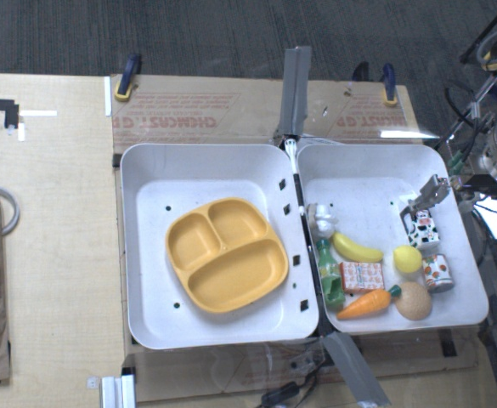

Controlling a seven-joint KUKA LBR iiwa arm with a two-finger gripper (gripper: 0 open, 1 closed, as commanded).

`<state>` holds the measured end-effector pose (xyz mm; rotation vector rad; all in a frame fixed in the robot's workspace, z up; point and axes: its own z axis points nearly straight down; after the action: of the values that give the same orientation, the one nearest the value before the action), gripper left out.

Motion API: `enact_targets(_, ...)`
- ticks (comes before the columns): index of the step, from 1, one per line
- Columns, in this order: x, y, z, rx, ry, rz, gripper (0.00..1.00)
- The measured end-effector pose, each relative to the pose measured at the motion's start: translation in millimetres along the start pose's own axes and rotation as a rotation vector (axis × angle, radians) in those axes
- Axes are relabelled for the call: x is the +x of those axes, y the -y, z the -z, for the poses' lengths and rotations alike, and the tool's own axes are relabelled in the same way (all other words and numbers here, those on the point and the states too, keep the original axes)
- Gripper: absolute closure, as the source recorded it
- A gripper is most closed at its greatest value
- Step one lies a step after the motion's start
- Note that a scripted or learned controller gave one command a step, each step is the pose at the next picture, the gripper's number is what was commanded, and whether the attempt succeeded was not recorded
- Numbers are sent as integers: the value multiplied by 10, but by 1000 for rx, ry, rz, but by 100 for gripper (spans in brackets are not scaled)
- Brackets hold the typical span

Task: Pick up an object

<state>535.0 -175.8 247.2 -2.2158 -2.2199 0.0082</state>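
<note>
The arm enters from the right edge of the view, and only its lowest part reaches over the right bin (465, 228), near that bin's right wall at about mid-height. The gripper (429, 195) is angled down and to the left, with its metallic tip low over the bin floor, just above a small white carton with dark spots (421, 229). Whether the pincer is released or clenched cannot be determined from this view; no object is visible between its tips. The candidate objects are grouped toward the front half of the right bin. The spotted carton stands near the right wall, with a lemon (407, 259) just in front of it and a small white can with orange dots (437, 272) beside the lemon, against the right wall. A banana (356, 248) lies near the bin's centre, above a red patterned packet (362, 275). A carrot (366, 303) and a tan round object (414, 301) rest along the front wall. A green bottle (328, 270) lies along the left wall. The left bin (146, 253) carries a yellow divided plate (226, 254) at its centre.
</note>
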Motion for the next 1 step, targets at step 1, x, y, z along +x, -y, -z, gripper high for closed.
enact_targets(1,786,187,-864,0,0,139,0)
